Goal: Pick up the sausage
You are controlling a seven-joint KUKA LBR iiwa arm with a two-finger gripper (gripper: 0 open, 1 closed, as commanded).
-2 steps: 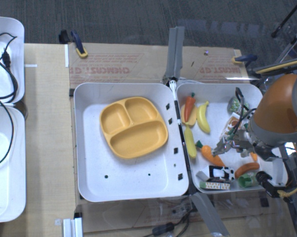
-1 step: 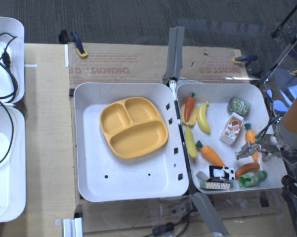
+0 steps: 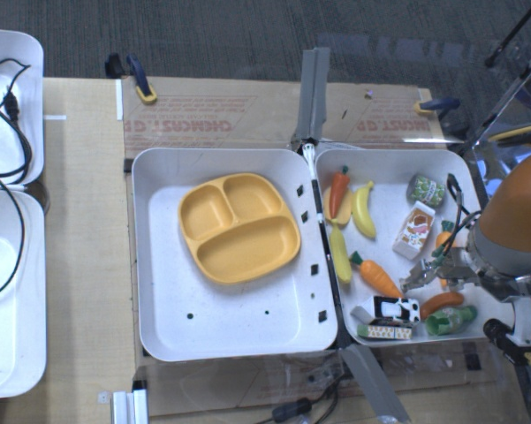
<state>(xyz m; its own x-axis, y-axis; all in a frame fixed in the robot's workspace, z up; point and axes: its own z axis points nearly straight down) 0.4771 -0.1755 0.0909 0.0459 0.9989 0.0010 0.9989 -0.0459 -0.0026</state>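
The sausage (image 3: 443, 304) is a short reddish-orange piece lying near the front right of the right bin (image 3: 384, 159). It rests between a black-and-white toy (image 3: 396, 308) and a green toy (image 3: 450, 321). My gripper (image 3: 429, 274) hangs low over the bin, just above and slightly left of the sausage, at the end of the grey arm with the orange band (image 3: 515, 210). Nothing is visibly held in it.
The right bin also holds a carrot (image 3: 377, 277), a banana (image 3: 363, 210), a red-orange pepper (image 3: 337, 194), a yellow piece (image 3: 339, 253), a white carton (image 3: 414, 230) and a green bag (image 3: 426, 189). A yellow divided plate (image 3: 238, 228) lies in the left bin (image 3: 159, 263).
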